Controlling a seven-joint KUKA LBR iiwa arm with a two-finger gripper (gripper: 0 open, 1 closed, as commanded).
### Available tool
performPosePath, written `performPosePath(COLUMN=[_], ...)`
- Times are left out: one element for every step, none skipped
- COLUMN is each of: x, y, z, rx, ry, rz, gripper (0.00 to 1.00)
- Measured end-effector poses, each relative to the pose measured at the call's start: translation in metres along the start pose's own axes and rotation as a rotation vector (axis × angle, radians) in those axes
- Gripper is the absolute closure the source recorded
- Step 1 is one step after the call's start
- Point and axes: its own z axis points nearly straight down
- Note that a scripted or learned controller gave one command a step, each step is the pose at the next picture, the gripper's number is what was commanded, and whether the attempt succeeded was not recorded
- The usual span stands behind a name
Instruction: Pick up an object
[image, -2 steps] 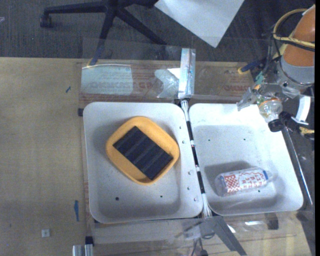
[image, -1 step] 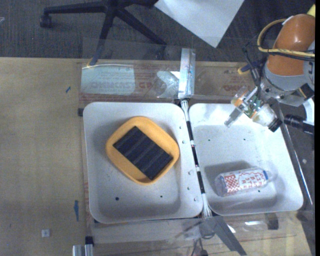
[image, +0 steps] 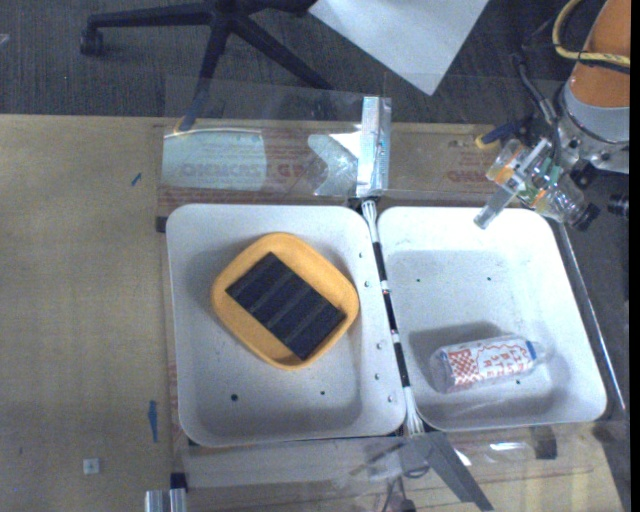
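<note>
Approach step: gripper (image: 497, 208) hovers over right bin's (image: 575, 300) far corner, finger state unclear, nothing held. Next: travel toward bottle (image: 488, 362), descend, grasp.

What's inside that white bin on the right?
One small bottle with a red-and-white patterned label lies on its side near the front of the right bin. The bin floor directly under it is covered. The gripper hovers at the far corner.

Even, soft light, faint shadows inside the white bins (image: 190, 400), slightly grainy, mildly soft focus throughout.
</note>
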Motion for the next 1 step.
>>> performPosePath(x=[0.0818], y=[0.0104], z=[0.0531], rx=[0.001], ry=[0.005], rz=[-0.159], gripper=[1.00])
